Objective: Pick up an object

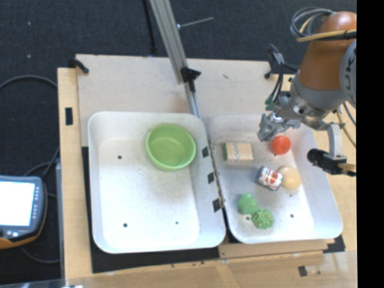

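Note:
My gripper (268, 129) hangs over the upper part of the right bin (324, 218), just left of a small red ball-like object (280, 144). Nothing shows between its fingers. Below it lie a tan and green block (239, 152), a red and white can (270, 177) on its side, and a pale yellow round fruit (290, 177) touching the can. Nearer the front of this bin sit a green round object (246, 203) and a green broccoli-like piece (262, 219). A green bowl (171, 147) stands upright in the left bin (120, 215).
A slanted metal pole (171, 38) rises from the back of the bench between the bins. A tablet-like device (18, 209) sits off the bench at the left. The bench's bare back strip (132, 83) lies behind both bins.

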